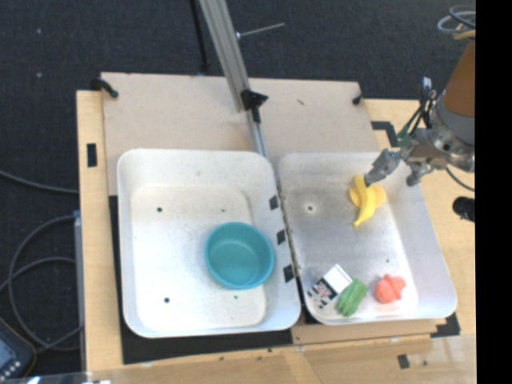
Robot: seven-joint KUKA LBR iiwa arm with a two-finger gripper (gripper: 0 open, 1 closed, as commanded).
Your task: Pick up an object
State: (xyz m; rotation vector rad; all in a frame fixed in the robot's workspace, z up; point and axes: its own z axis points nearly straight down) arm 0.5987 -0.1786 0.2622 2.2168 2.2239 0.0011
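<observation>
The claw (398, 169) hangs over the far right part of the right bin (416, 238), its two grey fingers spread wide apart. One finger (383, 166) points down and left, its tip just beside the upper end of the yellow banana (366, 201); whether it touches the fruit cannot be told. The other finger sits further right, near the bin's right rim. Nothing lies between the fingers.

The banana lies in the far half of the right bin, somewhat right of its centre, well away from the bin walls, with bare bin floor to its left and on its near side. Along the near edge of that bin three things crowd together: a small black-and-white box (330, 283), a green object (350, 298) just beside it, and an orange-red object (390, 289) a little to the right. They are well apart from the banana.

The left bin (152, 182) carries a teal bowl (238, 254), upright, toward its near right side, close to the divide between the bins. A slanted metal rail (226, 42) rises from the far side of the tabletop (192, 106) above the gap between the bins.
</observation>
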